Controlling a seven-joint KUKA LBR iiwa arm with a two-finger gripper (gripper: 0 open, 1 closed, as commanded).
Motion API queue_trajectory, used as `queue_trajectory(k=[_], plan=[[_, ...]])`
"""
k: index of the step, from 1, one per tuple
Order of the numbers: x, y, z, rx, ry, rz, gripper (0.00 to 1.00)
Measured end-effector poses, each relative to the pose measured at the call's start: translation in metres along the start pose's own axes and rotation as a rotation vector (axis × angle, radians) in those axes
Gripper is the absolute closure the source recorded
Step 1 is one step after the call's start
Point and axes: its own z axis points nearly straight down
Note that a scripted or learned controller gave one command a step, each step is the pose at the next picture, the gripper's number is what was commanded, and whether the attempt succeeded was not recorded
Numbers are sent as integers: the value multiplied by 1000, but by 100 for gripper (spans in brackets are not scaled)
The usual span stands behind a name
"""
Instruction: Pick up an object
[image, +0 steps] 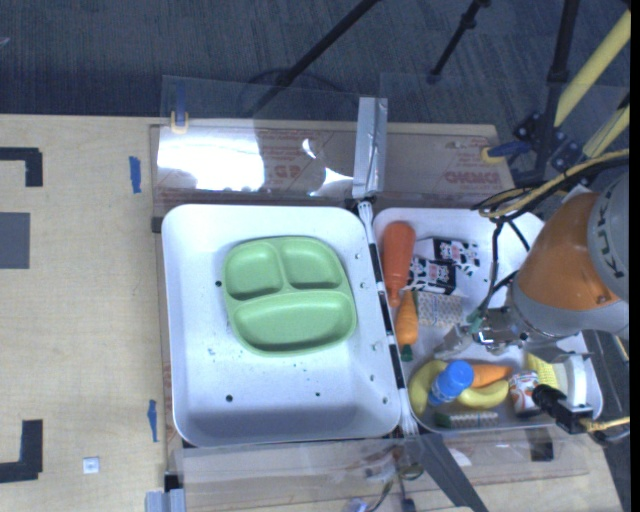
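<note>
The right bin holds a heap of small things. A long orange carrot lies along its left wall, with a shorter orange piece below it. A black-and-white patterned pack sits toward the back. Near the front lie a yellow banana, a blue round cap and a small orange piece. My gripper hangs low over the middle of this bin, just above the banana and the blue cap. Nothing visible is held in it.
The left bin bears a green divided plate. A yellow and white item lies at the right bin's front right. A clear upright panel stands behind the bins. The arm's orange band covers the right bin's right side.
</note>
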Motion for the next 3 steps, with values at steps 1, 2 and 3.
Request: queue_trajectory(k=[1, 2, 3], plan=[[15, -18, -1, -7, -4, 83, 0], [13, -18, -7, -6, -5, 87, 100], [12, -17, -13, -4, -6, 90, 100]])
